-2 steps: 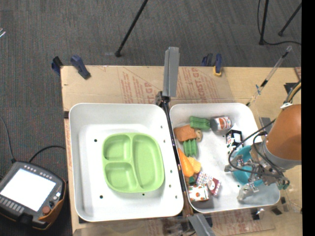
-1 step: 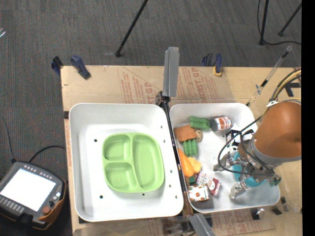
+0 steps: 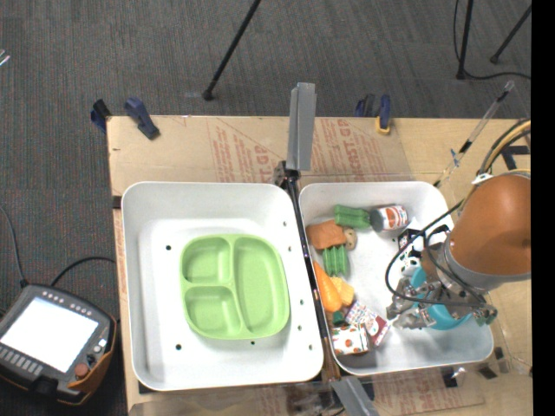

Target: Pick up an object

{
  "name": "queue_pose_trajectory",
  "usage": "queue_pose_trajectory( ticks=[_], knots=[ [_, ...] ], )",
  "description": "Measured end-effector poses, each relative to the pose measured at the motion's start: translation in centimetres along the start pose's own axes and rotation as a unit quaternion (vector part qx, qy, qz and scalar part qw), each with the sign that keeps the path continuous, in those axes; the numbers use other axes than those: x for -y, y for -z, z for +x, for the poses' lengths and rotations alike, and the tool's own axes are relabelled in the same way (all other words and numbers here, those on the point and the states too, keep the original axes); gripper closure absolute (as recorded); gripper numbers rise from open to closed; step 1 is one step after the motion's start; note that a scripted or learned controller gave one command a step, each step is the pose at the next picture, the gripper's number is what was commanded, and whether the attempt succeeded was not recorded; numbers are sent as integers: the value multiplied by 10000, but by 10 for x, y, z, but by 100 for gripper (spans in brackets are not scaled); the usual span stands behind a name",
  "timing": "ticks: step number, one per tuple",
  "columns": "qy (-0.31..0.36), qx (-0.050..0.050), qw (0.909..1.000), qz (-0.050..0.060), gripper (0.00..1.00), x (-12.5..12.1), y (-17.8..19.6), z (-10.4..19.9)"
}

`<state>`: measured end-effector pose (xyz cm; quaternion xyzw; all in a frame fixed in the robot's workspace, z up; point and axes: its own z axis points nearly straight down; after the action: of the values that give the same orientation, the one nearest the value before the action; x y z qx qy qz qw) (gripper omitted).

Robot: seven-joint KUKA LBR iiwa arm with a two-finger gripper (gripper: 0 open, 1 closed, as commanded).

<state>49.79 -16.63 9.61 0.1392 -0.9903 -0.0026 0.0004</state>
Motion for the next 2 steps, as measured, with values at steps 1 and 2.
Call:
queue_pose_trajectory(
  ticks=[1,2],
  knots=[
    [-1777,21,9841,21,100,-24,22,-12],
    [-1254,-1,9921,12,100,36,-10,-76]
  ],
)
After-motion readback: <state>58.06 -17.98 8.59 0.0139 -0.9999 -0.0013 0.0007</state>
